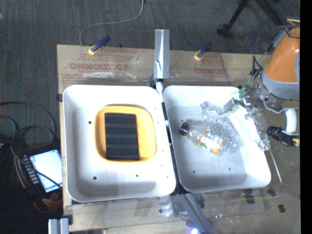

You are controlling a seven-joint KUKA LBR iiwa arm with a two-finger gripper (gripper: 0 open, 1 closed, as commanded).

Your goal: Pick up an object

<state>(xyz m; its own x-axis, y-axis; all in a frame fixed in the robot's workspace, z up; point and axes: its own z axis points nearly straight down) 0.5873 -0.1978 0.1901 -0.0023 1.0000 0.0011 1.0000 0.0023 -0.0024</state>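
In the right bin a small clear bottle with a black cap and an orange label lies on its side, cap pointing left. Crumpled clear plastic lies around and behind it. The left bin holds a yellow pad with a black ribbed top. My gripper hangs over the right bin's far right part, open. One pale finger reaches left toward the crumpled plastic and the other points down along the bin's right side. Nothing shows between them.
The orange-banded arm enters from the right above the bin's corner. A metal upright stands at the back between the bins. Blue clamps sit on the board behind. Cables and a device lie on the floor at left.
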